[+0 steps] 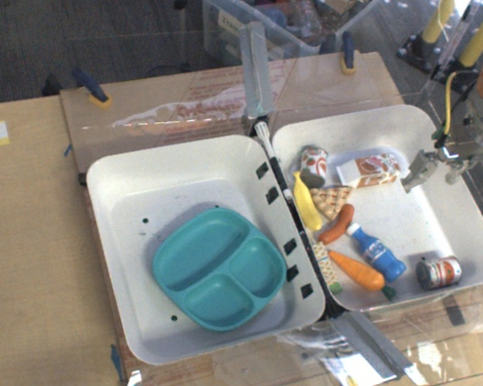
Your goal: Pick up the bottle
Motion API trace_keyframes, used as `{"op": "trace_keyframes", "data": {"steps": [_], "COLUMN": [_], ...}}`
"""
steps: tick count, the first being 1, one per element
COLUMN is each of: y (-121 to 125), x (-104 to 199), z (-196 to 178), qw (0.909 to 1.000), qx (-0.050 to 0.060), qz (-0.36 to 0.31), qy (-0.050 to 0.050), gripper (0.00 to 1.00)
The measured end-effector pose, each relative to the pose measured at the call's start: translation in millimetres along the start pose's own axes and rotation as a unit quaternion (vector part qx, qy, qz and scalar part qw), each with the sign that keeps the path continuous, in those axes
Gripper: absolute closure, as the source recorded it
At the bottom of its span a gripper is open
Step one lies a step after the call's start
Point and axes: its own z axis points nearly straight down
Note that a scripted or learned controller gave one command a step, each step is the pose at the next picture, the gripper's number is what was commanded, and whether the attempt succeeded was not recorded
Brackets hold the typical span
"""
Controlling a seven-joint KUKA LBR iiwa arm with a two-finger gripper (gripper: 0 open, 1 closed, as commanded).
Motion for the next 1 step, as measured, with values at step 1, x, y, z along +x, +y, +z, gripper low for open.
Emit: {"op": "trace_keyframes", "data": {"steps": [1], "y": [-71.6], "x": [87.1], "z": [38.1], "qw": [0.9963], "qx": [0.001], "qz": [-0.085], "qy": [0.0], "gripper": [0.0]}}
